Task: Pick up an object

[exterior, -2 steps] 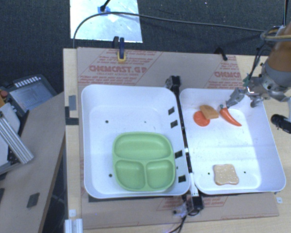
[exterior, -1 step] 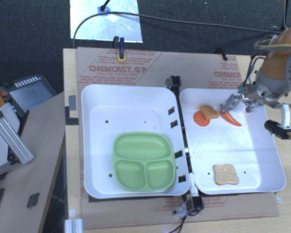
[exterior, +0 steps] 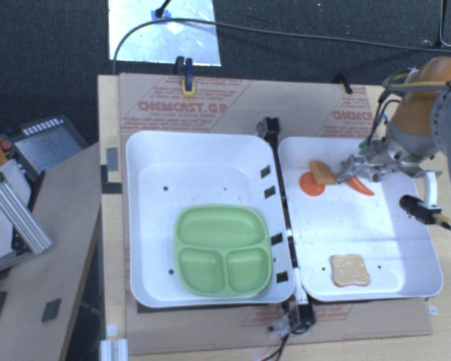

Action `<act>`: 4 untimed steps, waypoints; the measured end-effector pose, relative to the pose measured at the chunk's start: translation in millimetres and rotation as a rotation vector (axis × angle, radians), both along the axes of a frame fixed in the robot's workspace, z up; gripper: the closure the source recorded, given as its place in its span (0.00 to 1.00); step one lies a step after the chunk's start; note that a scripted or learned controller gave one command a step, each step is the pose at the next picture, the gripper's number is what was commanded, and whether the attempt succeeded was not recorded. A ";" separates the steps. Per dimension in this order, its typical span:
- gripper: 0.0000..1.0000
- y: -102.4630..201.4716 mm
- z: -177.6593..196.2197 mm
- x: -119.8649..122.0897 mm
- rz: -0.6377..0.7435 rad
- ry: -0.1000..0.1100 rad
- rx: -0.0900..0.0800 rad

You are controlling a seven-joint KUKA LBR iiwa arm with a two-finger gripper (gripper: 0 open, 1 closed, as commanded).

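The claw (exterior: 351, 173) sits low in the right bin (exterior: 417, 277), hard against a small cluster near the bin's far wall: a tan wedge (exterior: 323, 173), a flat red-orange disc (exterior: 311, 185) and an orange carrot-like stick (exterior: 363, 186). These look like light, stiff, slightly slick toy food, so I'd guess a pinch across the narrow middle of the wedge or stick would hold best. Whether anything is caught I cannot tell, and a slice of toast (exterior: 349, 270) lies well apart near the front, with a green divided plate (exterior: 222, 248) in the left bin (exterior: 154, 201).
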State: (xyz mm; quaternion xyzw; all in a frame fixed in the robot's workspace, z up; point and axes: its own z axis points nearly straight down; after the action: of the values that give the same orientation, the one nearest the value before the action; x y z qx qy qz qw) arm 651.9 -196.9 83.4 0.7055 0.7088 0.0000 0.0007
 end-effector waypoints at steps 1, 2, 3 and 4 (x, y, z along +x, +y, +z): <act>1.00 -0.2 13.7 1.7 0.002 -0.006 -0.002; 1.00 3.2 76.2 -2.2 -0.001 -0.005 0.000; 1.00 9.0 122.4 1.4 0.001 -0.006 0.000; 1.00 8.2 171.4 -5.6 0.000 -0.006 -0.001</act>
State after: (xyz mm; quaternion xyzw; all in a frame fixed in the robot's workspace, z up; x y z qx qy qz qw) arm 646.3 -188.7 254.8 0.7053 0.7089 0.0018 0.0032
